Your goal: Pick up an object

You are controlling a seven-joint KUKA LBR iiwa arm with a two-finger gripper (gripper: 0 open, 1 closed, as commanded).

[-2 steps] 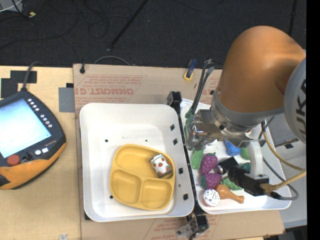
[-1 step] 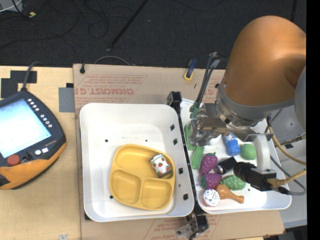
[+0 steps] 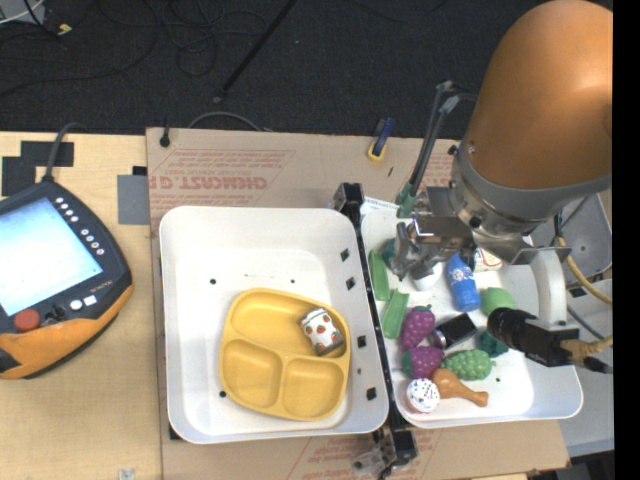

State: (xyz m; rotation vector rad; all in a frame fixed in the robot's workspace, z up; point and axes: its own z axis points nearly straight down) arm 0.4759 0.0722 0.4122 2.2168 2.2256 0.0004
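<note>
**Overhead: gripper above the toy bin**

Gripper (image 3: 412, 258) hangs over the right bin (image 3: 560, 403), beside a blue bottle (image 3: 462, 283); its finger state cannot be told. Purple grapes (image 3: 417, 326) and a drumstick (image 3: 462, 389) lie below the bottle. Left of it, a yellow tray (image 3: 270, 368) carries a spotted cup (image 3: 320, 330).

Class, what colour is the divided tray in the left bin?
Yellow: the divided tray shows plainly in the camera view.

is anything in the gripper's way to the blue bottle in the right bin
Nothing visible lies between them. The gripper hangs low over the right bin, and the blue bottle lies just beside it toward the arm. Purple grapes and a green piece crowd close by.
</note>
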